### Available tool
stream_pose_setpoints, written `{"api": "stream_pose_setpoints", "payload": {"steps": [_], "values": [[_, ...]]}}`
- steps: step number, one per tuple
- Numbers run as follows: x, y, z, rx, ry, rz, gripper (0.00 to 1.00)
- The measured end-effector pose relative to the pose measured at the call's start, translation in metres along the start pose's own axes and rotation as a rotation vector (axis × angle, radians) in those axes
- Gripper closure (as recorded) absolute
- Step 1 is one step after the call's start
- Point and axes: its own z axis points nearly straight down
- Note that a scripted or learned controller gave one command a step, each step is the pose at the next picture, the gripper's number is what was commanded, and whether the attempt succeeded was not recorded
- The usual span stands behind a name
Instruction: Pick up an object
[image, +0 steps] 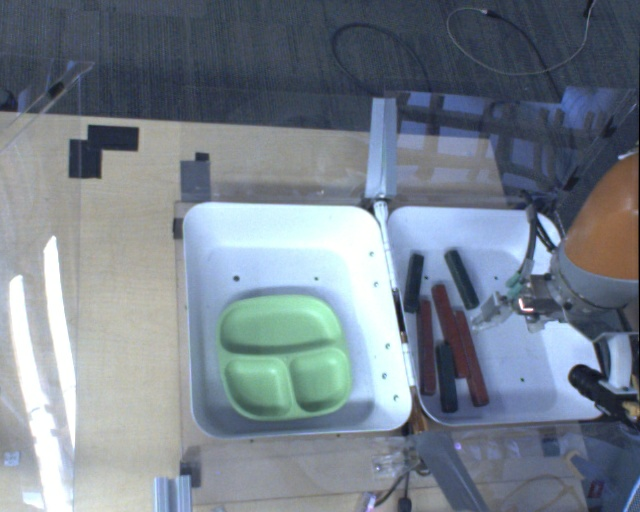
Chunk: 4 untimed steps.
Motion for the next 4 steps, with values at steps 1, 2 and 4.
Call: {"api": "stream_pose_setpoints", "payload": {"steps": [1,2,4], "values": [[-0.002,0.104,0.092,-0.024,-0.003,-0.026,0.0],[-0.03,0.127,0.091,-0.024,-0.001,-0.075,0.0],[0.002,0.078,0.091,-0.029,-0.009,-0.442,0.0]]}}
